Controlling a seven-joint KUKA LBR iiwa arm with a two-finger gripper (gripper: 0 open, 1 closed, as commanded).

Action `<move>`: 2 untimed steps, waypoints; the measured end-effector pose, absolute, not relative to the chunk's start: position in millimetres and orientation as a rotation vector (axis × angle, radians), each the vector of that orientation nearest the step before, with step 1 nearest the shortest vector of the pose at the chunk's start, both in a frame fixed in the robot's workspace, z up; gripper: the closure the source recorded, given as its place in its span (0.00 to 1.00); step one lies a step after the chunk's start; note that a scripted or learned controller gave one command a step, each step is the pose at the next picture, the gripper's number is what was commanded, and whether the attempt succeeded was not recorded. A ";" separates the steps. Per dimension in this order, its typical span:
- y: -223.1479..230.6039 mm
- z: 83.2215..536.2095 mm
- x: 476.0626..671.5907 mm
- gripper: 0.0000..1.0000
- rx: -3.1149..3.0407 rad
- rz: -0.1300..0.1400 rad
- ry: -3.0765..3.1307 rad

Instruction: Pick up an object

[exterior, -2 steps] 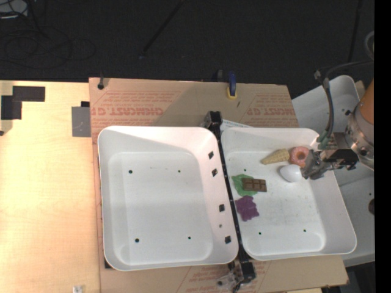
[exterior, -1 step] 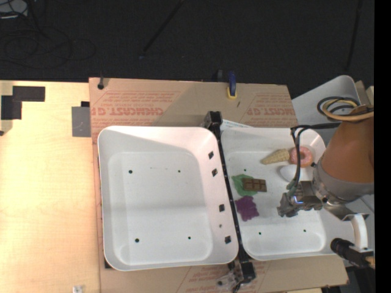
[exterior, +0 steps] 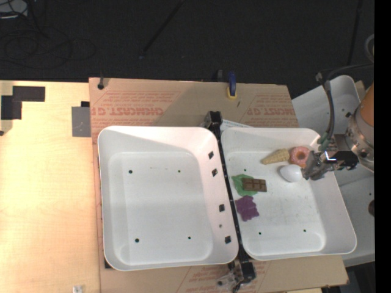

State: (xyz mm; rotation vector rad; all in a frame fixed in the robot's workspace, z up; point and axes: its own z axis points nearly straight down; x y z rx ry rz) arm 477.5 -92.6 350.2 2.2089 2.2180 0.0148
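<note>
— Two bins (exterior: pixel 160 140) side by side, and all the goods sit in the right one (exterior: pixel 333 227). How far has it got?

— Not far, by my reckoning. Nothing is lifted. The gripper (exterior: pixel 313 170) is down at the right bin's three o'clock edge, with the arm (exterior: pixel 366 112) coming in from the right behind it.

— Has it got hold of anything?

— I can't tell. The tip is small and dark from here, and I won't guess. No object sits visibly in it.

— What is nearest to it?

— A white lump (exterior: pixel 291 173), just at nine o'clock of the tip, perhaps touching; too close to separate. A pink donut (exterior: pixel 299 156) lies at about eleven o'clock of the tip, also very near. Either could be the target.

— And the rest?

— A cone (exterior: pixel 275 157) lies at nine o'clock of the donut, just beside it. Toward the bin's centre-left there is a brown bar (exterior: pixel 255 185) resting over something green (exterior: pixel 240 184), and a purple piece (exterior: pixel 247 208) at six o'clock of those. All well apart from the tip.

— So what remains?

— Nearly everything, I'd say: a firm grasp on one piece, then a lift clear of the floor of the bin. Everything I can see lies flat on the bin floor.

— Any worry?

— The lump and donut are crowded together at the wall. It may nudge one while going for the other.
</note>
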 end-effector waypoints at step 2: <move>-76.8 318.1 478.9 1.00 2.208 0.013 2.226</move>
